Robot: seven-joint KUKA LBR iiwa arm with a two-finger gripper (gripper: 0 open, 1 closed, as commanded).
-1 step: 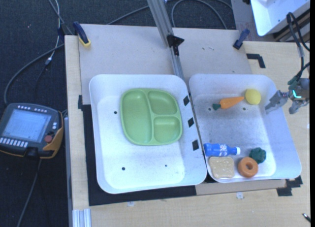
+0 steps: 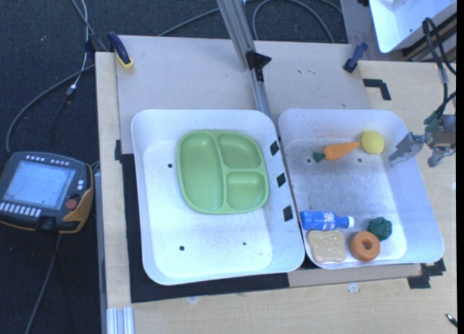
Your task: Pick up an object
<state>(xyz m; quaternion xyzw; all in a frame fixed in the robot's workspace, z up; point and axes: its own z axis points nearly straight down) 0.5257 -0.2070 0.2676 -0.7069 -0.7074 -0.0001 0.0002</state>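
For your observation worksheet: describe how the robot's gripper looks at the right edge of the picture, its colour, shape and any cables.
The gripper is pale grey metal with slim, angular fingers. Its body is darker grey, and a black cable loops above it.

In the right bin we see six loose things — a carrot (image 2: pixel 340 151) touching a yellow ball (image 2: pixel 373 142), and a blue bottle (image 2: pixel 326 219), toast (image 2: pixel 325 246), doughnut (image 2: pixel 365 245), and broccoli (image 2: pixel 380 227).
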